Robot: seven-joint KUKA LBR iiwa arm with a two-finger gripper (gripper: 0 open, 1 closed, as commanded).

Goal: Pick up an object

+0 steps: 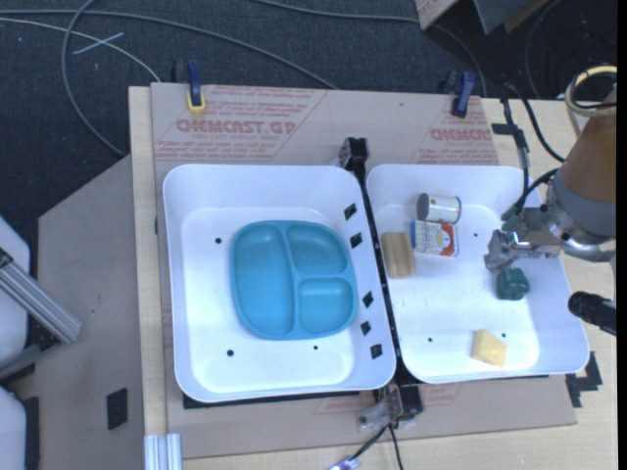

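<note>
Two bins sit side by side on the worktop [245, 116]. The left bin [196, 204] holds a divided plate [292, 278] near its middle. In the right bin [460, 351], a small can [439, 207] lies toward the back with a carton [435, 237] just in front of it, and a sponge [398, 255] to the left of the carton. A dark lump [511, 284] lies by the right wall, directly under the hand [506, 248]. A small block [490, 348] lies at the front.

A pale wooden bench [147, 292] fills the frame's middle. Two shallow white plastic bins lie on it: left bin [191, 262], right bin [549, 341].
</note>
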